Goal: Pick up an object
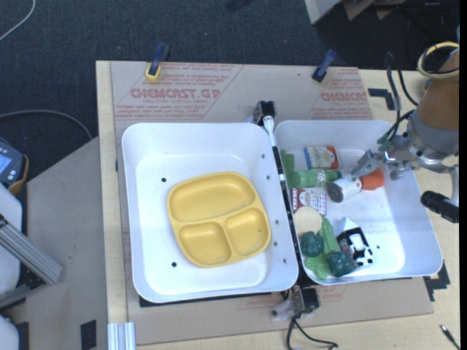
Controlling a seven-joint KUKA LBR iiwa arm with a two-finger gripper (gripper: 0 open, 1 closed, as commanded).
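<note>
1. Near the front edge of the right white bin (pixel 419 257) lie green plastic toys (pixel 326 252) and a black-and-white toy (pixel 355 243).
2. The left white bin (pixel 142 195) holds a yellow plastic plate with three parts (pixel 217 216).
3. Farther back in the right bin, the gripper (pixel 363 168) hangs over a grey cup (pixel 343 189) and an orange thing (pixel 373 180). I cannot tell how its fingers stand.

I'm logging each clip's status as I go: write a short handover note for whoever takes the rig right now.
Tool: low in the right bin, by a grey-white cylinder and an orange piece; its grip state can't be judged.
Things: small packets and green toys crowd the right bin's left side. A yellow divided plate sits in the left bin.
Done: nothing visibly lifted.
Left: secure one object and raise it.
</note>
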